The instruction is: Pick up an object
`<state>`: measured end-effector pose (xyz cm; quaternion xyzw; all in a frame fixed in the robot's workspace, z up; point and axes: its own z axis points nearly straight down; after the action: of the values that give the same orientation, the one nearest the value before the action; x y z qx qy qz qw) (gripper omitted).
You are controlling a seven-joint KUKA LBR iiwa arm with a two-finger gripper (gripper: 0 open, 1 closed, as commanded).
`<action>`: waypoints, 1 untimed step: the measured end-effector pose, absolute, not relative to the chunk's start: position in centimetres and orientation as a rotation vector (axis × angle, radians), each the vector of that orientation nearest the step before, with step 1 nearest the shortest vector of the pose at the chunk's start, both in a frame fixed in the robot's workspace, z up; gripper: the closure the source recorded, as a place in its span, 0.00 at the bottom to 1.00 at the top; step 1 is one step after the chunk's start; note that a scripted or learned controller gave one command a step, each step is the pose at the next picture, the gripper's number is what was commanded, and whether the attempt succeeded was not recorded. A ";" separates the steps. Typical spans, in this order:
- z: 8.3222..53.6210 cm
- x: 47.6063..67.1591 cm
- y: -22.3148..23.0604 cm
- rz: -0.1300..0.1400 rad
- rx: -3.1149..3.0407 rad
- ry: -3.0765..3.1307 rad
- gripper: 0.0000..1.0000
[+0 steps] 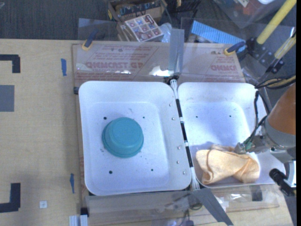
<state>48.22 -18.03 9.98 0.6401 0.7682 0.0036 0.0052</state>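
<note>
Orange cloth (227, 165), crumpled, lies in the near part of the right bin (211, 102), reaching its front wall. The tool (246, 146) sits at the cloth's upper right edge, seemingly touching it, though its tip is small and blurred, and I cannot tell whether it is wide, narrow or gripping fabric. Most of the arm (284, 119) is cut off by the frame's right side. A teal upturned bowl (122, 136) rests near the middle of the left bin (94, 98), well apart from the cloth. Both bins stand on the wooden desk (37, 126).
</note>
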 end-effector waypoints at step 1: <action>10.0 48.2 -18.0 0.011 2.004 2.405 0.00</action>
<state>48.22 -18.05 9.99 0.6401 0.7682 0.0035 0.0054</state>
